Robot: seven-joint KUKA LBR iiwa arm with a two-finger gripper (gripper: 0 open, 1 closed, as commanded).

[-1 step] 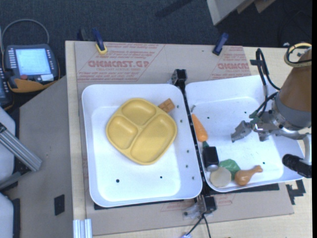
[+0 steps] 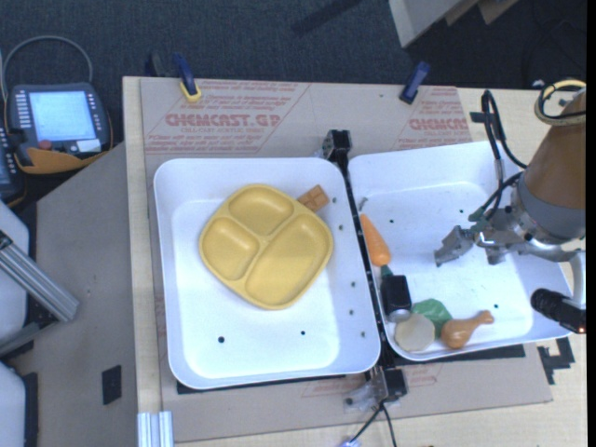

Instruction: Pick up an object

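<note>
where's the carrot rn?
The carrot lies in the right bin, against its left wall beside the divider between the bins. A small black block sits just below it, and the gripper is to its right, apart.

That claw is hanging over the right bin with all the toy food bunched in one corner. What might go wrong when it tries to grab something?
The claw sits apart from the items, so it could close on nothing. The carrot lies along the bin wall, which may block a finger. The black block, green piece, round pale piece and drumstick crowd together, so it might knock one aside.
</note>
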